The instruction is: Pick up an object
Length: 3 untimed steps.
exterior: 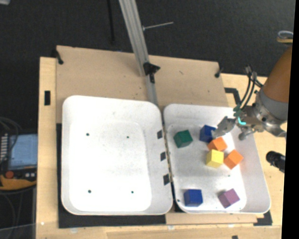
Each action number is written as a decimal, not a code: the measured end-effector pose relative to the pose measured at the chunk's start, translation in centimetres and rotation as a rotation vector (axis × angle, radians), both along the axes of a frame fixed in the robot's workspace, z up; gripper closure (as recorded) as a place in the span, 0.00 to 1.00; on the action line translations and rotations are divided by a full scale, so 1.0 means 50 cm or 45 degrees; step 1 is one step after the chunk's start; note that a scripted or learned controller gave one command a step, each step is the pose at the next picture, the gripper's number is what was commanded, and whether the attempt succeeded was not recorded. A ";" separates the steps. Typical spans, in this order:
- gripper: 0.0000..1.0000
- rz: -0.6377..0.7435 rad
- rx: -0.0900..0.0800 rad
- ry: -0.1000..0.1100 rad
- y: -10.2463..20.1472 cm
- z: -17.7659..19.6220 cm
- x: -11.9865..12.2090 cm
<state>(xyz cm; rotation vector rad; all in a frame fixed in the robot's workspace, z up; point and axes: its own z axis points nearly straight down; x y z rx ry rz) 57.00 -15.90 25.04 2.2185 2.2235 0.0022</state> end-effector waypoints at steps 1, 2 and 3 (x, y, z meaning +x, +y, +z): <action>0.00 -0.005 -0.002 0.008 -0.007 -0.125 -0.006; 0.00 -0.006 -0.003 0.006 -0.011 -0.210 -0.002; 0.00 -0.006 -0.007 -0.003 -0.017 -0.307 0.000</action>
